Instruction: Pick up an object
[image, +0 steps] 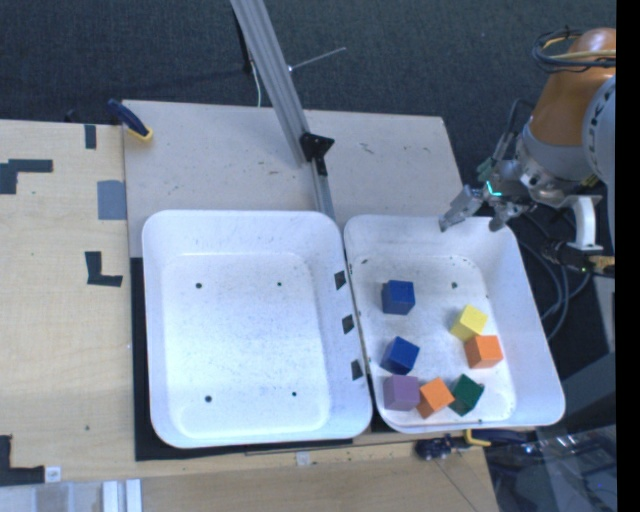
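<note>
Several small cubes lie in the right bin: a blue cube near the middle, another blue cube below it, a yellow cube, an orange cube, a purple cube, a second orange cube and a dark green cube. My gripper hangs over the bin's far right corner, fingers spread open with nothing between them. It is well apart from all the cubes.
The left bin adjoins the right one. A slanted metal pole with a black clamp rises behind the bins. Cables hang at the right beside the arm. A blue and yellow tool lies on the board at the far left.
</note>
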